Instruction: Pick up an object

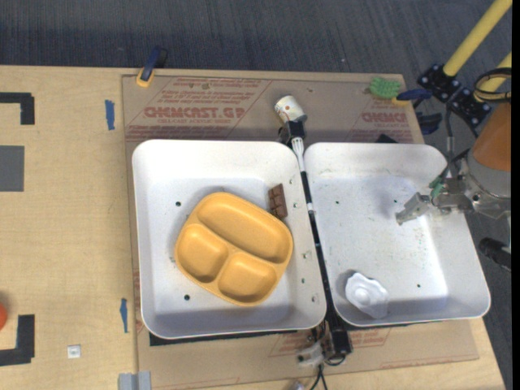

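Two grey fingers of the gripper reach in over the right bin from its right wall, and I cannot tell whether the jaws stand open or closed; nothing shows between them. One crumpled white object lies in that bin's near left corner, well apart from the gripper. Across the shared rim, the left bin holds one yellow three-compartment tray and one small brown block, which lies just beside the tray against the bin's right wall. Both bins rest on a brown board printed in red with "CHEMCAST", repeated along its far edge. One white-topped fitting stands just beyond where the bins meet
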Motion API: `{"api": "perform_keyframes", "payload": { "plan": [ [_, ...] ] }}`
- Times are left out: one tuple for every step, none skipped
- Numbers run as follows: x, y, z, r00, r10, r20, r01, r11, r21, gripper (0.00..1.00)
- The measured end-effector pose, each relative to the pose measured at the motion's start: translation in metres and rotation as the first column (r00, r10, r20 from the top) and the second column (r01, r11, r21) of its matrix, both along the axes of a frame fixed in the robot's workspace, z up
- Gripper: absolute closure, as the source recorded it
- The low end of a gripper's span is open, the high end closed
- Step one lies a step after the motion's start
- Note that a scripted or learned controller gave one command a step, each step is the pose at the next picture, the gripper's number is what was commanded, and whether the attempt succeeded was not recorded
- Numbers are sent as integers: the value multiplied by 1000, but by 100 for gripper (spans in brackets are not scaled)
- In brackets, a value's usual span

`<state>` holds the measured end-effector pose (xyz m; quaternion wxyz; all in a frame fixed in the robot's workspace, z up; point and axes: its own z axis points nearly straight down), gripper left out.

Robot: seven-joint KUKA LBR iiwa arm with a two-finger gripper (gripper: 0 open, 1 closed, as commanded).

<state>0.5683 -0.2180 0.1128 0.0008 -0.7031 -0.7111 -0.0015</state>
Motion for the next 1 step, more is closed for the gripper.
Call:
{"api": "perform_keyframes", "payload": {
  "plan": [
    [1,-2,12,1000,1,6,-1,1000,-7,100]
  ]
}}
